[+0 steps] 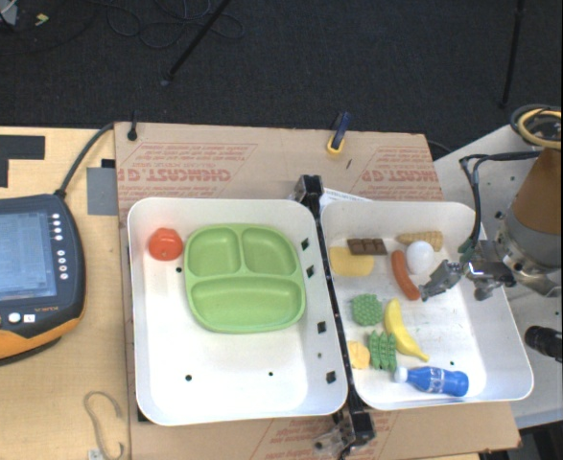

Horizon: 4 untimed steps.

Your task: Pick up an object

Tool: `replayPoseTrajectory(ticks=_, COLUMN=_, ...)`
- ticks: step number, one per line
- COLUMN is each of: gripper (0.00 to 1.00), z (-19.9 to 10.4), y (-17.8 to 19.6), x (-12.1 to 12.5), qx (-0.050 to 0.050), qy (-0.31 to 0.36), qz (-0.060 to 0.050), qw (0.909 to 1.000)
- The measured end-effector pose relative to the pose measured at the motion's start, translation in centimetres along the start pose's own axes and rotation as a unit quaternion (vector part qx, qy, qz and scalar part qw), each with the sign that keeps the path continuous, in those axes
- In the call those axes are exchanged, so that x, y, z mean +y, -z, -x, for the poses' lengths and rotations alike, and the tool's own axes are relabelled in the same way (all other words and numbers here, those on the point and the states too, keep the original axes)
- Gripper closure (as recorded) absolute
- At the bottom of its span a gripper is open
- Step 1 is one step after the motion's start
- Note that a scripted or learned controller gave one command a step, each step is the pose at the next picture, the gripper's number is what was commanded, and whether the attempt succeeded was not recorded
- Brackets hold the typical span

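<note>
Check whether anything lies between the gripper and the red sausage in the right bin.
Nothing visible does. The gripper sits just right of the red sausage, with bare bin floor between them. The white egg lies close above that path, beside the sausage's upper end.

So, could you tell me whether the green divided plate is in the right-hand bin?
No, the green divided plate lies in the left bin, beside the orange tomato.
</note>
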<state>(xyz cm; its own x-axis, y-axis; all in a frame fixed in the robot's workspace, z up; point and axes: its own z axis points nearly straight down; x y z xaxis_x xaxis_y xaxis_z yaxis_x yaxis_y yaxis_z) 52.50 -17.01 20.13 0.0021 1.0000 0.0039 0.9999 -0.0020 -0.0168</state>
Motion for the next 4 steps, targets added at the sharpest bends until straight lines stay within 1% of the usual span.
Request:
replayPoseTrajectory(ticks=1, gripper=0.0, z=0.0, y=0.8, x=0.3, qx=-0.001, qy=0.001, qz=0.006, qw=1.0)
replayPoseTrajectory(ticks=2, gripper=0.0, z=0.8, y=-4.8, x=0.7, qx=-0.001, qy=0.001, qz=0.005, qw=1.0)
replayPoseTrajectory(ticks=3, gripper=0.0, z=0.4, y=-10.7, x=1.2, qx=-0.002, qy=0.001, qz=0.009, qw=1.0)
replayPoseTrajectory(ticks=4, gripper=0.0, z=0.3, y=-11.4, x=1.2, qx=-0.001, qy=-0.001, qz=0.007, qw=1.0)
